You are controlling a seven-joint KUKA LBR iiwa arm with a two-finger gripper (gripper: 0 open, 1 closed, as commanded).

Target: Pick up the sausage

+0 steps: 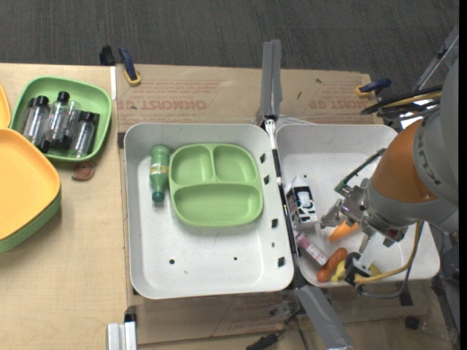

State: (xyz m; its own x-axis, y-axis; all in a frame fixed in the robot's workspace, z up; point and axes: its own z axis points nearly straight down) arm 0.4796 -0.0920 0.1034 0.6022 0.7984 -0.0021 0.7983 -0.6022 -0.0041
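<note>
Sausage (333, 259): short, reddish-orange, lying flat on the floor of the right-hand white bin (321, 148), close to that bin's near wall. Sits just below the gripper (347, 219) in the view and slightly to its left, apart from it and not gripped.

Gripper lowered into the same bin, carried on the grey arm (438, 159). Open or closed: cannot tell from this angle.

Tight against the gripper's lower side, an orange carrot-like piece (341, 231), between gripper and sausage. Whether clamped or only lying underneath: cannot tell.

Left of the gripper, near the bin's left wall, a black-and-white packet (302, 203). Below and left of the gripper, a pink packet (313, 250), just beside the sausage.

Further left, past the wall shared by the two bins, the second white bin (146, 268). Holds a green divided plate (217, 184), with a green bottle (158, 172) lying on its side just beside the plate's far edge from the gripper.

Well away to the left, outside both bins, on the wooden bench (66, 290): a green square tray (98, 97) filled with small dark-capped bottles (58, 122), and next to it a stack of yellow-orange plates (25, 188).

Above the gripper in the view, a brown cardboard sheet (219, 97) under the bins, with a clamp (130, 65) at its far left corner and another clamp (372, 87) at its nearer corner.
</note>
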